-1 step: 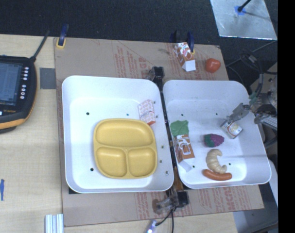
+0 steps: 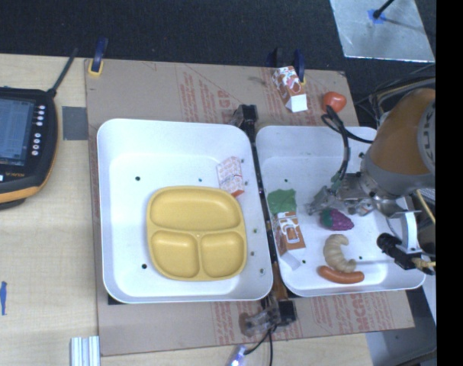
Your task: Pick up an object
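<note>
Two white bins (image 2: 178, 139) sit on brown cardboard (image 2: 178, 90) over dark carpet (image 2: 178, 14).

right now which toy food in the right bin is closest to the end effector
The purple piece, right beside the end effector. The croissant, sausage and green piece lie farther off.

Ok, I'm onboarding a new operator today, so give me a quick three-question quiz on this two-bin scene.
1. True or false: the yellow divided tray sits in the left bin.
2. Which toy lies nearest the gripper? A) purple toy B) hot dog C) croissant
3. Fill in: the small red object outside the bins rests on the ____.

Key: 1 true; 2 A; 3 cardboard.
</note>
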Robot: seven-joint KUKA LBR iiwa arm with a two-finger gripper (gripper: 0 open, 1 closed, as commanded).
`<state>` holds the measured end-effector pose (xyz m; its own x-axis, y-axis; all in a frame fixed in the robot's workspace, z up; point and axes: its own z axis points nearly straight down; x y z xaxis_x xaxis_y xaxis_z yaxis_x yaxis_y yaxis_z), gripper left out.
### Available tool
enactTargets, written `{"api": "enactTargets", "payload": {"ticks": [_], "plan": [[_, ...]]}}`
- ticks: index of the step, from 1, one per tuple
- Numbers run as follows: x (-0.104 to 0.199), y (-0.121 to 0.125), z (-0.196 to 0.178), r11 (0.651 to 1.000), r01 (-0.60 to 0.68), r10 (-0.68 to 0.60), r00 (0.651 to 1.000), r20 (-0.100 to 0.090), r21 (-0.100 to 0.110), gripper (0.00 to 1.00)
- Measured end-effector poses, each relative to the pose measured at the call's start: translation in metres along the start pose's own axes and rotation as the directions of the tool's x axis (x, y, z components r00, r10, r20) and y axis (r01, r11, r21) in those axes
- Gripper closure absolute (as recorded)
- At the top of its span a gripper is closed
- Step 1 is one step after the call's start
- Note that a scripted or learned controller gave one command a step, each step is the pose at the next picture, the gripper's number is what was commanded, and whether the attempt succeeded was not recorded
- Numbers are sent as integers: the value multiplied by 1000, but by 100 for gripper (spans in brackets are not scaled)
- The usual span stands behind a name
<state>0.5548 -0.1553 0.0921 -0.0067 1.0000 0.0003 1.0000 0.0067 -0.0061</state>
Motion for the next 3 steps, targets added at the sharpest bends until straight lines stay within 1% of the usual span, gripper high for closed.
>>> {"api": "enactTargets", "payload": {"ticks": [1,2,3], "plan": [[-48,-34,1,1000,-4,4,1000,0,-2,0],[-49,-34,-9,1000,0,0,1000,0,0,100],[4,23,0,1000,0,0,1000,0,-3,100]]}}
